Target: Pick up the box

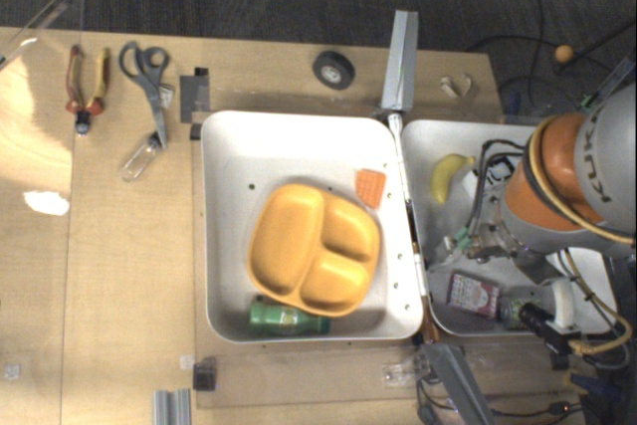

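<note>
Arm point(582, 179) reached in from right, hung over right bin point(430, 214). Gripper point(476, 244) sat low inside that bin, wrist and cables crowding it; could not tell its state. Box point(472, 295), small and purple-dark, lay flat on right bin's floor near front edge, just below gripper. Banana point(448, 174) lay at back of same bin. Left bin point(224, 214) held yellow divided tray point(314, 249), orange block point(370, 186) by its far corner, green bottle point(287, 318) at near side. Scissors point(149, 90) lay on worktop point(119, 264).
</note>
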Controlling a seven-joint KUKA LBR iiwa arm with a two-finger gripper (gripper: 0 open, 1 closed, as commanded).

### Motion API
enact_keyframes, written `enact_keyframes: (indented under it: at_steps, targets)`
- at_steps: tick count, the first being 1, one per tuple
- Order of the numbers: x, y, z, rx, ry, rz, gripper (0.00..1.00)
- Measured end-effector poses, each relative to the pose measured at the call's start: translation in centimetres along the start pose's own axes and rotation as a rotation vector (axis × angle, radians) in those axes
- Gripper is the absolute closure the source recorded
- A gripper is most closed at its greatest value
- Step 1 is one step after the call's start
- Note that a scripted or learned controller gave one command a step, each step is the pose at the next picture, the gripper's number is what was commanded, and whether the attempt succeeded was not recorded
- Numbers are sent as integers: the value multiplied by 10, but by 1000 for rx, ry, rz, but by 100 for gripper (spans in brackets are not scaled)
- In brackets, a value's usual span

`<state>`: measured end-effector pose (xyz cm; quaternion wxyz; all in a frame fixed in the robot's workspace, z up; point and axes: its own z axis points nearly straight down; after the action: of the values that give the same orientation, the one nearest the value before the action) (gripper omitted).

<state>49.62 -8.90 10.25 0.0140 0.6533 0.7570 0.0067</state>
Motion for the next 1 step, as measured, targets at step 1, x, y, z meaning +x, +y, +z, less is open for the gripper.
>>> enact_keyframes:
  at_steps: [1]
  targets:
    - [-8,-9,10,22,11,-73,0]
